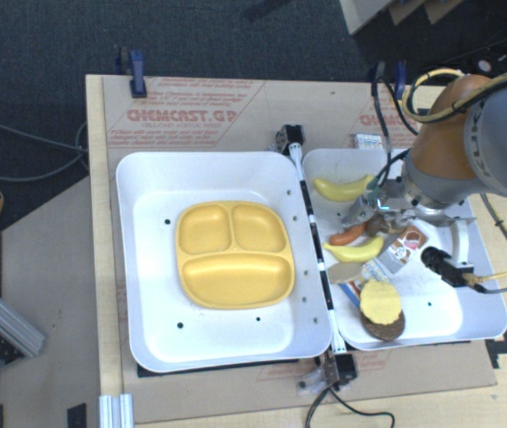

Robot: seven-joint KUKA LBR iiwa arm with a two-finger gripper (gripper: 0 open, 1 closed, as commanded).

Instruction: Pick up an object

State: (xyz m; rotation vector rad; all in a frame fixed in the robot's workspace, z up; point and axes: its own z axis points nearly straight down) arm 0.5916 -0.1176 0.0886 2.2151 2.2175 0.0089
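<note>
Down in the right bin [480,321]: the claw [373,208] sits low among the toy food, hanging from the grey arm [498,141] with its orange band [440,145]
Claw state: I cannot tell how far open it is, nor whether it has hold of anything (its tip is lost in a clutter of metal and shadow)
Upper banana [342,187]: just beyond the claw, toward the bin's far wall, lying flat and curved, close beside it
Orange-red piece [348,235]: just on the near side of the claw, a little toward the other bin; perhaps a carrot or a sausage, resting against the lower banana
Lower banana [351,251]: on the claw's near side, right behind the orange-red piece, lying across the bin
Brown-and-white packet [403,246]: also on the claw's near side, more under the arm, just beside the lower banana's end
Round piece [380,306]: farther from the claw than the rest, toward the bin's near wall; a yellow top on a brown base
Left bin [146,266]: across the divider from the claw, white and shallow
Yellow plate [235,252]: well apart from the claw, lying flat in the middle of the left bin, with three compartments
</note>
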